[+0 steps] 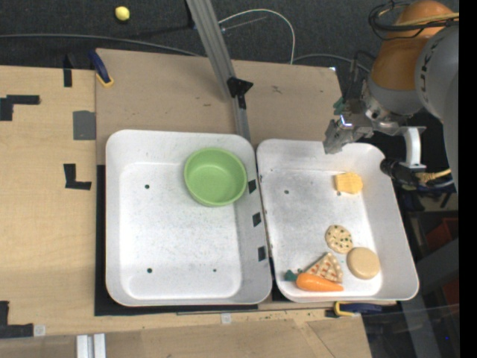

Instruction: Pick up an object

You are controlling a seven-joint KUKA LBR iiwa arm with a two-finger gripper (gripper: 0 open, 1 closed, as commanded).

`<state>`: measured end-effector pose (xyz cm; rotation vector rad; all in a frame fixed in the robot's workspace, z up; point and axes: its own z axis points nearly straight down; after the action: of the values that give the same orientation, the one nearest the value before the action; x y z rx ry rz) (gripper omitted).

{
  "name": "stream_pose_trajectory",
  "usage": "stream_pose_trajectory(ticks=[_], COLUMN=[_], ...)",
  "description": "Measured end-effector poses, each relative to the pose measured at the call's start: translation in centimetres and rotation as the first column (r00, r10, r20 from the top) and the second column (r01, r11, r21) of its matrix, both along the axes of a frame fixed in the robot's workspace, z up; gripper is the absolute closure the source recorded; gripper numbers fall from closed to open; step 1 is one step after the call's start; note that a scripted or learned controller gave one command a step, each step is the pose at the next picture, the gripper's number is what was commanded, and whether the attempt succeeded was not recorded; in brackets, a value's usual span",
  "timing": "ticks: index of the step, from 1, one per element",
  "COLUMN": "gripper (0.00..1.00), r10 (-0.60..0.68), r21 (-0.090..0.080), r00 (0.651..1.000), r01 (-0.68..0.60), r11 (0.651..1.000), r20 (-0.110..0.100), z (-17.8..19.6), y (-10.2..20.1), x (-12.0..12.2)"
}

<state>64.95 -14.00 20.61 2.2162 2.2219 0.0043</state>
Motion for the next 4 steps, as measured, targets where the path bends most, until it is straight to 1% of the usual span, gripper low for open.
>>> stream_pose_trajectory(ticks=[1,3,4], gripper=[1.00,1.00,1.00], r10=[-0.001,0.004,0.004], r21=[-0.001,0.002,0.002], r00=[1.000,1.000,1.000], r01=[0.001,-0.004,-0.004], r11=[1.000,1.000,1.000], r20=[0.001,-0.005,-0.006], z=[5.4,6.0,5.1], y=[0.0,10.7,16.4], x=[0.1,1.0,1.9])
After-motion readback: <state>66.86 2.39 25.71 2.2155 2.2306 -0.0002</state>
